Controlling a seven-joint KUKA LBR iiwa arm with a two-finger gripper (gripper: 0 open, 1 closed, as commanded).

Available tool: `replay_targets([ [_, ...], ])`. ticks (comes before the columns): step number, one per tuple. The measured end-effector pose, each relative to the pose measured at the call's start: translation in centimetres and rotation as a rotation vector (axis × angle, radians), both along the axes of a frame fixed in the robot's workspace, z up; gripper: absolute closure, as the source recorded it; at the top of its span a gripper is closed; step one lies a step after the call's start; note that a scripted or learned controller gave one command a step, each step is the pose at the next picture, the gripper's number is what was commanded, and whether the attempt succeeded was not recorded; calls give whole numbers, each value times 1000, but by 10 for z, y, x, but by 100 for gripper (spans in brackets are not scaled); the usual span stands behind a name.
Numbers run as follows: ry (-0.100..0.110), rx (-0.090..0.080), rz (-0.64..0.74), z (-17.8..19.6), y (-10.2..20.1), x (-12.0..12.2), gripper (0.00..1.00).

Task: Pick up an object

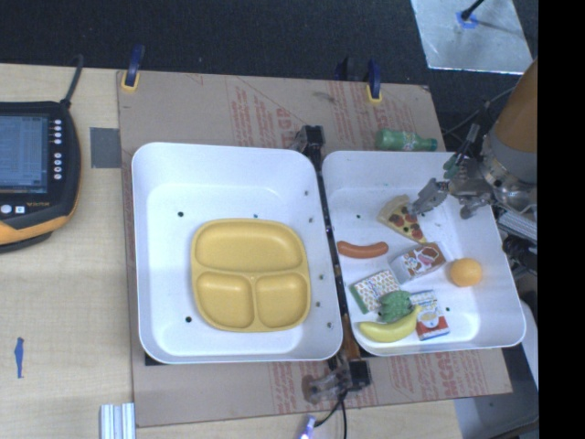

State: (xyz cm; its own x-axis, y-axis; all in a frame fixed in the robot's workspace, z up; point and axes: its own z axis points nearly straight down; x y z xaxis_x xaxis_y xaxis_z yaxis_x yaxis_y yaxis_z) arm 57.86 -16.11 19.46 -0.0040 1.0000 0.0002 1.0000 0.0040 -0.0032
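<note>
Jaws (445,198) hang over the upper part of the right-hand shallow white bin (484,332), arm entering from the right edge. Two grey fingers (426,197) look spread apart with nothing between them, so released, not gripping

Relative to the jaws:
- flat triangular pizza-slice toy (402,218), yellow crust with red spots: just below-left of the left fingertip, very close; contact unclear
- red-brown sausage toy (362,249): further below-left, lying across the bin floor
- small printed carton with red and white label (420,261): below, slightly left
- round orange ball-like fruit (466,272): below, slightly right
- checked card packet (374,288), green broccoli toy (396,305), yellow banana toy (388,328), red-and-white printed box (430,320): clustered well below, near the bin's front wall
- green plastic bottle (406,141): above-left, outside the bin on the cardboard-covered tabletop (228,108)
- yellow three-compartment plastic tray (249,273): far left, in the left white bin (155,245)
- teach pendant with screen (35,172): far left on the tabletop
</note>
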Motion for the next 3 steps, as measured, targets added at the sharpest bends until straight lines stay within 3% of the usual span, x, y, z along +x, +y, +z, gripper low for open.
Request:
replay_targets([
  [1, 2, -1, 2, -104, -8, 59, 0],
  [2, -4, -1, -1, -23, -51, 78, 0],
  [3, 0, 0, 1, -36, -3, 78, 0],
])
